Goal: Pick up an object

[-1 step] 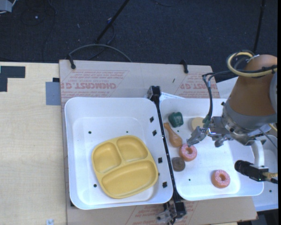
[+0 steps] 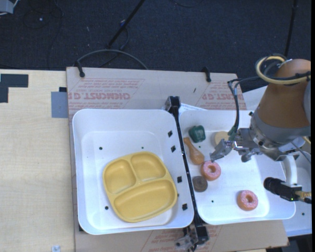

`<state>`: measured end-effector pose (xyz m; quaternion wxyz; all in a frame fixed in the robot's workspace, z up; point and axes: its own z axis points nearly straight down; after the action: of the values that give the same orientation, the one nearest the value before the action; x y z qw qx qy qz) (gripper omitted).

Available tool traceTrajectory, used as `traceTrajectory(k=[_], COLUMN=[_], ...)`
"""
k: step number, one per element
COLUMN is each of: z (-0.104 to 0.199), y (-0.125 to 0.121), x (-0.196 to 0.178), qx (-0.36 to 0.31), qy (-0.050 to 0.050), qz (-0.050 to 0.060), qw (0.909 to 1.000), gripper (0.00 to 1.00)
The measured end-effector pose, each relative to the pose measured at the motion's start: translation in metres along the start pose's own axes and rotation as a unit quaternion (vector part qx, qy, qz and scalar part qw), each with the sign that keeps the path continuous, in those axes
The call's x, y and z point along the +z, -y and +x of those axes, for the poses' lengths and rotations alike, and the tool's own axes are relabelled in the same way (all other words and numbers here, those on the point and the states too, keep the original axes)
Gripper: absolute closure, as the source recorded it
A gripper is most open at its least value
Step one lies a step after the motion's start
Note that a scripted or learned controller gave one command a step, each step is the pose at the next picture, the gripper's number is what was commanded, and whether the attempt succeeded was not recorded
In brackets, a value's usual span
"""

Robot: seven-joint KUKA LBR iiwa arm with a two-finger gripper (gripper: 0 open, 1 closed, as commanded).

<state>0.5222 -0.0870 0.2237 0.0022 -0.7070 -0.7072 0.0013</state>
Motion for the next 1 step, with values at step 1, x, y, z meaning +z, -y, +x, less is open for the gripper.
traceTrajectory(k=[1], z=[0.0022], y=[-0.0008], x=[0.0432], qx=[0.0], qy=[0.0], qz=[0.001], qw=[1.0], gripper=[0.0])
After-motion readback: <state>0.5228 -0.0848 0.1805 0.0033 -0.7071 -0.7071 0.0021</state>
